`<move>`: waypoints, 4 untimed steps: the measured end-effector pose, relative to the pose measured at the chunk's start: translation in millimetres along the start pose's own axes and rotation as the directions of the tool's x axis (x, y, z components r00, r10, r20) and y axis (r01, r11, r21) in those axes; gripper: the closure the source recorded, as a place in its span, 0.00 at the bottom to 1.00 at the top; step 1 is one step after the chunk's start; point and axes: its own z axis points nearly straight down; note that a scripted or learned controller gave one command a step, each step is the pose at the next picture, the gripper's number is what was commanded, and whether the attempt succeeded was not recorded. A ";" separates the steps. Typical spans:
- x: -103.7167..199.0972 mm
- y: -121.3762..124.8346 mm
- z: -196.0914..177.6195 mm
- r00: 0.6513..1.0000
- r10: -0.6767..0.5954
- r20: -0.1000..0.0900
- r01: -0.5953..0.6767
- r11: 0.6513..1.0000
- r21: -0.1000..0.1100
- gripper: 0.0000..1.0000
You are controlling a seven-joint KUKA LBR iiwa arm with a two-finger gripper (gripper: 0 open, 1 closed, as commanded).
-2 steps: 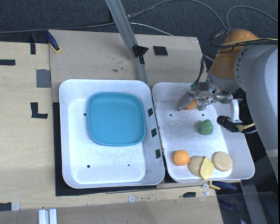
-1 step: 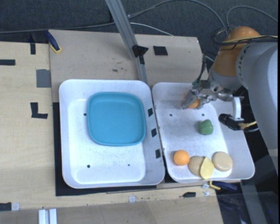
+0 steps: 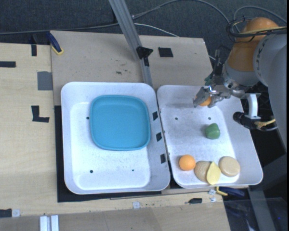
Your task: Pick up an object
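Heads up, your gripper (image 3: 203,100) is sitting over the far end of the right bin (image 3: 183,129), and there's a small orange-ish thing (image 3: 207,100) right at its tip. It's too small and blurry to make out the shape, and you honestly can't tell if it's actually being held.

Rest of that bin: a green lump (image 3: 212,131) near the middle, then along the near edge an orange ball (image 3: 187,162), a tan round piece (image 3: 201,169), a yellow piece (image 3: 213,173) leaning against it, and another tan disc (image 3: 229,166).

The left bin (image 3: 77,143) has a blue square plate (image 3: 120,121) lying flat in it.

Both bins sit on a light wooden bench (image 3: 19,143) with black tape marks (image 3: 38,113), and a grey metal pole (image 3: 130,28) crosses above. Dark carpet (image 3: 183,23) and cables (image 3: 183,6) behind.
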 end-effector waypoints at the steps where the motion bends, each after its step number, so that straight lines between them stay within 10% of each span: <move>1: 2.9 -1.5 -42.7 1.000 0.000 0.000 0.000 1.000 0.000 1.00; 2: 3.1 -1.1 -66.0 1.000 0.000 0.000 0.000 1.000 0.002 1.00; 4: 105.3 -20.0 -57.4 1.000 -0.003 -0.001 0.003 1.000 0.004 1.00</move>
